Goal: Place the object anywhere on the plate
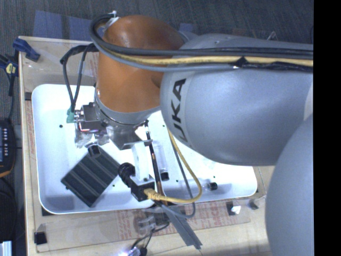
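Overhead, the grey arm [234,100] with its orange band [130,63] covers most of the white bin [48,143] on the tabletop. Its end effector [93,127] hangs low over the bin's left half, near the far-left part of the floor; whether it is open or closed cannot be told, and nothing can be seen in its grip. A dark ribbed object [90,177] lies tilted on the bin floor just beside it, toward the bin's near-left corner. Black and yellow cables [160,193] trail down across the bin's near edge.
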### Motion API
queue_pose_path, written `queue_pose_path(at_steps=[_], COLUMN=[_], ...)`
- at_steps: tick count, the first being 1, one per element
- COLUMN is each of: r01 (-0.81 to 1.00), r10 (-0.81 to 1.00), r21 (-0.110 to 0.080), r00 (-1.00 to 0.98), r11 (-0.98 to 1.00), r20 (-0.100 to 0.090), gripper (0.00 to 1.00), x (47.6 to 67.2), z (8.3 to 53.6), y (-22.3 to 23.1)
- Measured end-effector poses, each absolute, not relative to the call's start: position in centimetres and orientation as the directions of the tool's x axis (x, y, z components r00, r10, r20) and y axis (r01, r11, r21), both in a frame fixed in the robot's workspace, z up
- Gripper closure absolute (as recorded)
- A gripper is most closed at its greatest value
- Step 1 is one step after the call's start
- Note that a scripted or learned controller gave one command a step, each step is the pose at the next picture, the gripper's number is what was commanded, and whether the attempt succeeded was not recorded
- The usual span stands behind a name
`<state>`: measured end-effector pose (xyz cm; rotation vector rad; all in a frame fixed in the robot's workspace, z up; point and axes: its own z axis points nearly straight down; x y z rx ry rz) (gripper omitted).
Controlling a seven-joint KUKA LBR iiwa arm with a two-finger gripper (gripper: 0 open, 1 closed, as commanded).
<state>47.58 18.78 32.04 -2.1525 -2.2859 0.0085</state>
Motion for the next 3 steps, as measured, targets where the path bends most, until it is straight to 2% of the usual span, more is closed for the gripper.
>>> queue_pose_path(at_steps=[1, 2, 3], r01=[0.948, 0.939, 0.816], r10=[0.948, 0.939, 0.816], r21=[-0.001, -0.004, -0.006], r00=[-0.317, -0.345, -0.578], r11=[0.317, 0.345, 0.578], r20=[-0.001, -0.002, 0.001], gripper=[1.00, 1.00, 1.00], x=[47.6, 53.8, 47.8], z=[37.2, 36.9, 26.9], y=[21.4, 20.6, 18.4])
